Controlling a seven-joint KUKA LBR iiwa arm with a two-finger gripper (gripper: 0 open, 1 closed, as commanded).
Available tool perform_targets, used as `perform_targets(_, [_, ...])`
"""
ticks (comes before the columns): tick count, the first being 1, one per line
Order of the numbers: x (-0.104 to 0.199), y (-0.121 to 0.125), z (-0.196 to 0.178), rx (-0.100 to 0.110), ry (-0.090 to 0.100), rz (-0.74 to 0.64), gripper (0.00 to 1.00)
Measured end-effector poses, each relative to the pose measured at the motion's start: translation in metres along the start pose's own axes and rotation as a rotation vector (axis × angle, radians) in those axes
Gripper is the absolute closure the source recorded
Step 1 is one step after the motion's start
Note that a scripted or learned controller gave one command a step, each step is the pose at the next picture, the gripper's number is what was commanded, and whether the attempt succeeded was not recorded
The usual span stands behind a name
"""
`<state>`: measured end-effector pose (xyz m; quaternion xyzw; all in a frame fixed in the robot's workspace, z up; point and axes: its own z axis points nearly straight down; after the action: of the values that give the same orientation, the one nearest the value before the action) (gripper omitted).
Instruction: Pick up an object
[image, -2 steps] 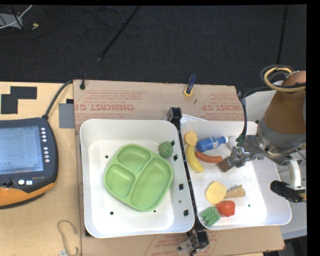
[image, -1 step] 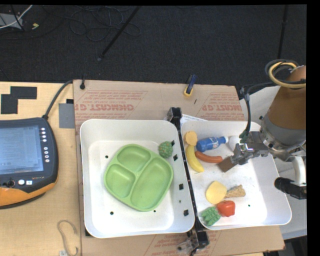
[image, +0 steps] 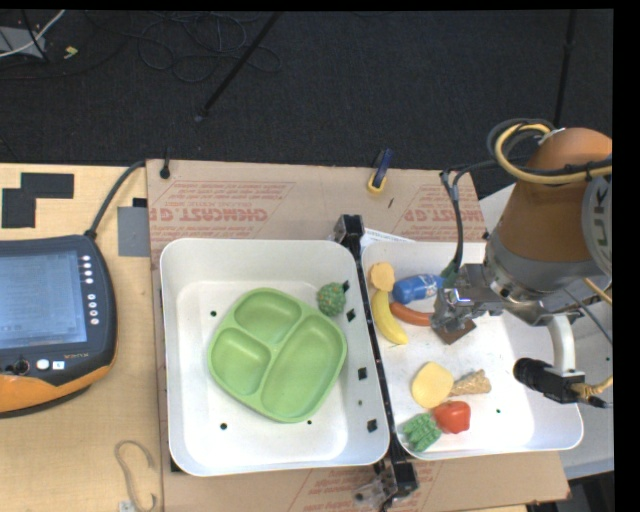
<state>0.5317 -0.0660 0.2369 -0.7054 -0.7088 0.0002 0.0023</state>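
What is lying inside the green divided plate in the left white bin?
The three compartments of the green divided plate hold nothing. A small green broccoli-like piece rests outside, touching its upper right rim, on the left white bin floor. What is beneath the plate is covered.

Both bins (image: 190, 300) read as smooth white plastic, faintly glossy. The green divided plate (image: 278, 352) is matt plastic. Banana (image: 386, 318) and red pepper (image: 453, 416) look like shiny moulded plastic. Counter (image: 270, 205) sheet is dull brown cardboard, printed. My pincer (image: 452, 322) looks dark metal.
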Motion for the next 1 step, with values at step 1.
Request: perform_targets(1, [0.0006,0.0101,0.0155,0.002,-0.002,0.004,1.00])
